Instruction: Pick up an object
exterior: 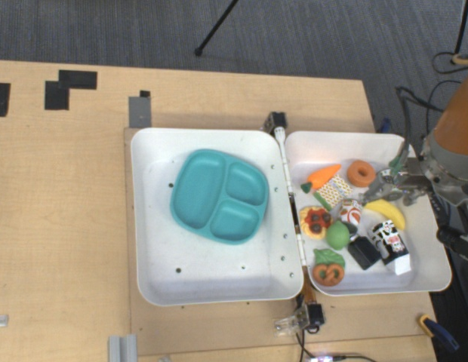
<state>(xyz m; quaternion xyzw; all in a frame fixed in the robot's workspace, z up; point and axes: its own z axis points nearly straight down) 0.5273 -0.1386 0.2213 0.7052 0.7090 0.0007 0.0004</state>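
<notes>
Right bin (438, 277) was crowded; gripper (390, 183), finger state unclear, hovered just above the banana (388, 212), near the bin's far rim.

Toys (347, 225) crowded; open room around tray (219, 195)

The arm (454, 145) enters at the right edge as a broad orange band above a pale grey wrist section. Below the wrist sits a darker grey metal head with angular brackets and thin rods. It narrows into the claw (392, 181), a cluster of slim grey and black metal parts whose details are too small to make out.
</notes>
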